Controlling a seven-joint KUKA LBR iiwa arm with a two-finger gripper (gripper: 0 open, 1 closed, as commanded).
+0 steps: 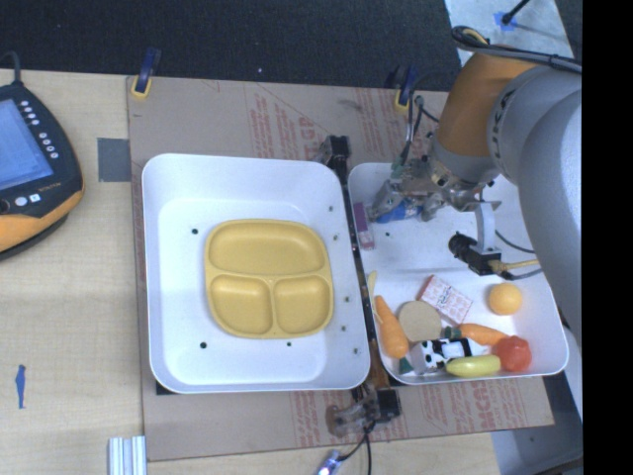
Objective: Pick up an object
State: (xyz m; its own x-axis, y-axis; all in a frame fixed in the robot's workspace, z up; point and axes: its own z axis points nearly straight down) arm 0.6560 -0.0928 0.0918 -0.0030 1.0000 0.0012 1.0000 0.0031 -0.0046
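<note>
Brown cardboard covers the wooden worktop (69, 295), and on it sit two white bins side by side. Loose objects lie in the right bin (554, 359), crowded toward its near end: one orange carrot (390, 327) along the left wall, one tan round disc (419, 320) just beside it, one pink-and-white card (446, 298) touching the disc's far side, one orange ball (504, 298) near the right wall, one red tomato-like piece (512, 352), one yellow banana (473, 366) against the near wall, and one black-and-white toy (432, 354) between carrot and banana. A second, thinner orange piece (483, 333) lies between the card and the red piece. One purple strip (363, 234) rests against the bin's left wall, farther up.

At the far end of that bin the tool (401, 201) hangs low under the grey arm (534, 127); whether it is spread or pressed together cannot be told, as cables and fittings crowd it.

Left bin (163, 265): one yellow plate (269, 275) with three compartments, lying in the middle. One orange-edged handheld controller (25, 166) lies on the worktop's far left.
</note>
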